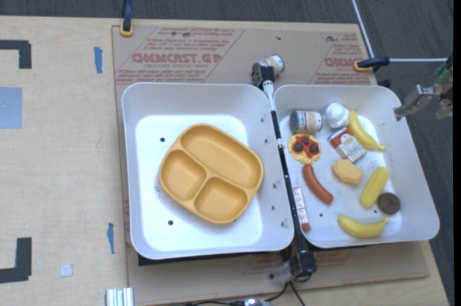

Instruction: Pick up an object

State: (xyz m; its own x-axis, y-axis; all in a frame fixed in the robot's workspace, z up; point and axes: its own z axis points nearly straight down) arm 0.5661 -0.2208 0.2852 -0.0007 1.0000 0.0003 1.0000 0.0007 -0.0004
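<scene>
1. Bench (57,175): a pale wooden surface carries two shallow white bins side by side.
2. Left bin (137,175): holds one yellow divided plate (210,173) with three compartments, lying flat near the centre.
3. Right bin (418,189): holds the toy food items. A small can (307,121) and a white round piece (336,112) lie at the far end. A mini pizza (305,146) lies just beside a red sausage (318,183). Three bananas are present: one near the far wall (364,132), one at the right (374,186), one at the near end (362,226).
4. Claw (425,97): positioned at the view's right edge, above the right bin's far right corner, clear of all items. Whether it is wide or narrow cannot be determined.
</scene>
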